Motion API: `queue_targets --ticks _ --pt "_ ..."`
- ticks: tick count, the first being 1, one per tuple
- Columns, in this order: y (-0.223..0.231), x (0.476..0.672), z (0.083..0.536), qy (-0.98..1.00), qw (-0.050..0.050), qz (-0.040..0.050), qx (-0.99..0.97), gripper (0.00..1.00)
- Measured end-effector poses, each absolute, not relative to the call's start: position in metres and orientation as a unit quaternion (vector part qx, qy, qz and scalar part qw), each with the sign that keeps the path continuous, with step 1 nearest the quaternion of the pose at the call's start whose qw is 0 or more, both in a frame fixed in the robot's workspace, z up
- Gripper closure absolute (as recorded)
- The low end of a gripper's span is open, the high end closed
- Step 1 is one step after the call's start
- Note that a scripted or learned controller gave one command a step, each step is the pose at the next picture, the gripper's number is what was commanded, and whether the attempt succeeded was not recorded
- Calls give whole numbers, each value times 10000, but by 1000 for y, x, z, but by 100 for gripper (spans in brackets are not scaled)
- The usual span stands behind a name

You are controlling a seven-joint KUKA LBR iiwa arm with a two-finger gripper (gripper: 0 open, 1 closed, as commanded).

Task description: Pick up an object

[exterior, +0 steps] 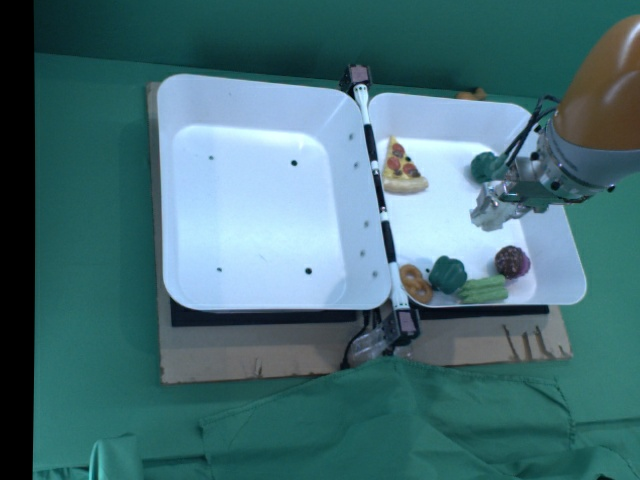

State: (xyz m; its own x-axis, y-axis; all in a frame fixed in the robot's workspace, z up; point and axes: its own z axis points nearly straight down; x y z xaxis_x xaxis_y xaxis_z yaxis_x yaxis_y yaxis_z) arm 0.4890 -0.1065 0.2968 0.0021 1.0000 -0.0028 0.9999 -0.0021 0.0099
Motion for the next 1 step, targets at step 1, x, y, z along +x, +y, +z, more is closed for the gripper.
queue_targets --ticks 1 --pt "-103 484 346 7064 50 30 7078 100"
